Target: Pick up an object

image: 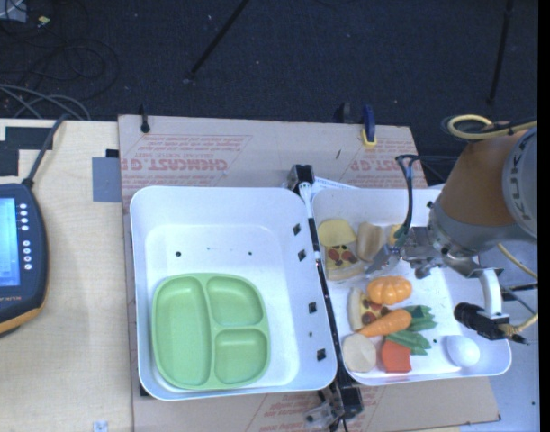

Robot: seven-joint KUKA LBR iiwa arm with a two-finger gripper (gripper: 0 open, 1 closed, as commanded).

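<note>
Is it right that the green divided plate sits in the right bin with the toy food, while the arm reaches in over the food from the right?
Not quite. The camera view shows the green divided plate in the left bin, apart from the toy food. The carrot, the orange pumpkin and the rest lie in the right bin, where the arm does reach in from the right.
</note>
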